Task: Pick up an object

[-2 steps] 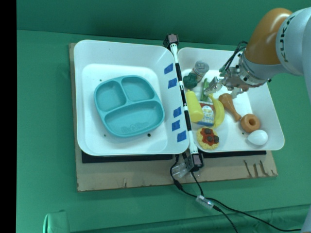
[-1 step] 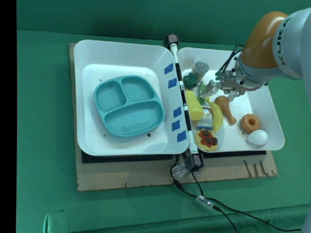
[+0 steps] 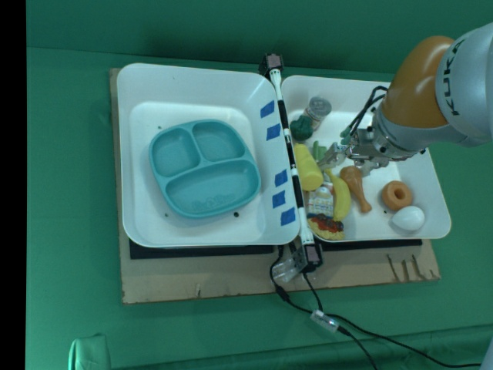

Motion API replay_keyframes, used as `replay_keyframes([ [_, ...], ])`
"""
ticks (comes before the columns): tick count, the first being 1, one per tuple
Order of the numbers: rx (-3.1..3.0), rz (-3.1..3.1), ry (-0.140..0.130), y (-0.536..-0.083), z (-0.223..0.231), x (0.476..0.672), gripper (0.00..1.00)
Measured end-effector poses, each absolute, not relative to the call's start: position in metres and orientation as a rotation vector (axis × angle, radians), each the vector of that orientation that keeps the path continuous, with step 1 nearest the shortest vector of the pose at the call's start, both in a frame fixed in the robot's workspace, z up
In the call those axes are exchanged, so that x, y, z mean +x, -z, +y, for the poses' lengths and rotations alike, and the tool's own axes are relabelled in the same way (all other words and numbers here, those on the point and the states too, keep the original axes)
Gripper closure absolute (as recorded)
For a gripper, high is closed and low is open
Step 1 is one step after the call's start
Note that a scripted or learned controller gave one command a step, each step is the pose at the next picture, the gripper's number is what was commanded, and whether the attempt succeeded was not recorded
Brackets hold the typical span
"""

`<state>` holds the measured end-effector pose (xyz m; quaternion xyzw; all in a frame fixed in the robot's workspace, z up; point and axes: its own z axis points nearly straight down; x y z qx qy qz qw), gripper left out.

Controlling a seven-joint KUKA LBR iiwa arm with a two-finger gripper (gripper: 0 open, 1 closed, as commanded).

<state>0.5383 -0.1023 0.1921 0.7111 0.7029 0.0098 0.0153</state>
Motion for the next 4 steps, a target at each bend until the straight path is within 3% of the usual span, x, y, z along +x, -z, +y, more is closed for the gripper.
replay_keyframes([
  [1,2.211,2.173,-0.042,-0.207,-0.104,0.541,1.0],
  [2,2.212,2.173,-0.043,-0.207,-0.104,0.541,0.0],
  [3,2.207,2.19,-0.027,-0.189,-0.101,0.483,0.0],
  [4,2.209,2.171,-0.032,-0.202,-0.105,0.485,1.0],
])
